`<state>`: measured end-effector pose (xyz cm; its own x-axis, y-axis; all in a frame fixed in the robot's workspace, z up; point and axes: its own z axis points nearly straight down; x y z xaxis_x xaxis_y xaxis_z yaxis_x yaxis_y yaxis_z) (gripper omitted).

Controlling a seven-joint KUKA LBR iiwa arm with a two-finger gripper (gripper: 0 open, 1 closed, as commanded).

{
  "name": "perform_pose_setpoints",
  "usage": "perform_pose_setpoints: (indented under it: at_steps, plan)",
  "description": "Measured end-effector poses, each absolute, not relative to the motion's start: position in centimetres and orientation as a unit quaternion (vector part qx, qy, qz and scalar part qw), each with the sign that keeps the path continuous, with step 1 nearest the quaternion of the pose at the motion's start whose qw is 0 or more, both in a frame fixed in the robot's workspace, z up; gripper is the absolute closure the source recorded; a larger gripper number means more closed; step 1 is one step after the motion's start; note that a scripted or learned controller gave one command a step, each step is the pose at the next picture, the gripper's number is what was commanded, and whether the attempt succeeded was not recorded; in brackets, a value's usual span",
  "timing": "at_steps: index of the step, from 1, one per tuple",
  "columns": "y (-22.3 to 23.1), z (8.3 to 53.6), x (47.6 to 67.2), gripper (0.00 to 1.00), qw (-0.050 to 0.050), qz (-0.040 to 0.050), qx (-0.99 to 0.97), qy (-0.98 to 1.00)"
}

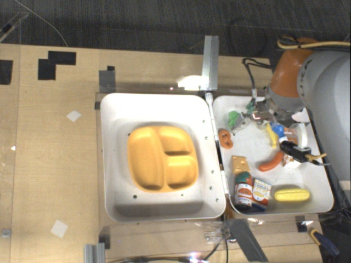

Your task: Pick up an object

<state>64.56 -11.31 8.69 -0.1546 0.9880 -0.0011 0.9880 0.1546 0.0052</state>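
End effector [256, 112] low over right bin [329, 201], finger state impossible to tell. Green toy [235, 117] just beside, orange sausage [271, 162] and yellow corn [291, 194] farther off.

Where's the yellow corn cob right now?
The yellow corn cob lies in the right bin, near its front right corner, just right of the small carton and the can.

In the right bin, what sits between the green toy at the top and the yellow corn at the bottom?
In the camera view, between the green toy and the yellow corn lies the red sausage, on the white bin floor.
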Motion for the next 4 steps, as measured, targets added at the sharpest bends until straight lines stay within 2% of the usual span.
perform_pose_setpoints:
  at_steps: [1,2,3,4]
  plan:
    - [-16.9,8.7,66.7,0.00,-0.020,-0.0019,0.696,0.718]
    - [-7.7,8.8,65.2,0.00,0.002,0.0038,0.741,0.671]
    - [-11.4,8.7,67.1,0.00,0.002,0.0022,0.780,0.625]
    - [-11.2,10.1,67.3,1.00,0.006,0.0039,0.777,0.629]
